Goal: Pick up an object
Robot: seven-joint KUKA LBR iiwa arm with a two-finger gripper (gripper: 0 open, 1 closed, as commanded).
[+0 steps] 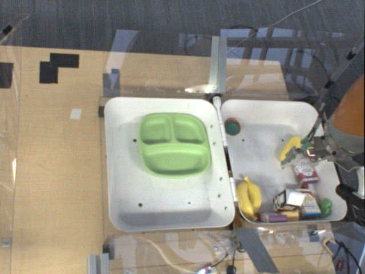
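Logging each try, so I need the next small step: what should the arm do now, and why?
Probably lower the gripper a little onto the small yellow object beside it in the right bin: nothing shows between its fingers yet.

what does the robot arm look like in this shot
The arm enters from the right edge with a rounded orange section above a grey wrist. Below it, the gripper is a small metal-grey assembly with dark parts. A thin dark cable runs nearby toward the top right.

Wooden bench [51, 170] bears two white bins [122, 207] [268, 116] side by side.
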